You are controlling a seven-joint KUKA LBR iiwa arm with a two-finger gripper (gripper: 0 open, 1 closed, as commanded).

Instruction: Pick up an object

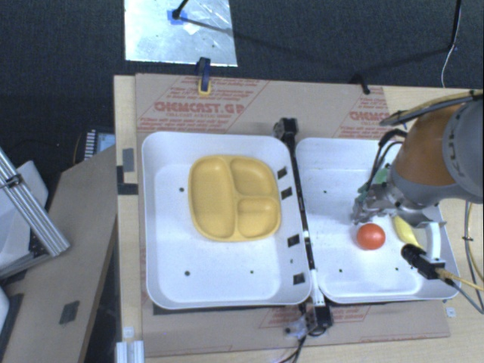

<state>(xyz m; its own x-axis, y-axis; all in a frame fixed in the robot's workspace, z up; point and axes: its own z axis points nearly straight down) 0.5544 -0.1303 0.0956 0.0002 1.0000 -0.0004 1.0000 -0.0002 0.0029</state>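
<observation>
Red round ball beside gripper

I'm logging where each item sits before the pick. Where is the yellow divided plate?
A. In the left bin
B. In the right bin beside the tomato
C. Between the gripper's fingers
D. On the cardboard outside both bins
A: the yellow divided plate lies flat in the left bin, while the red tomato and the gripper are over in the right bin.
</observation>
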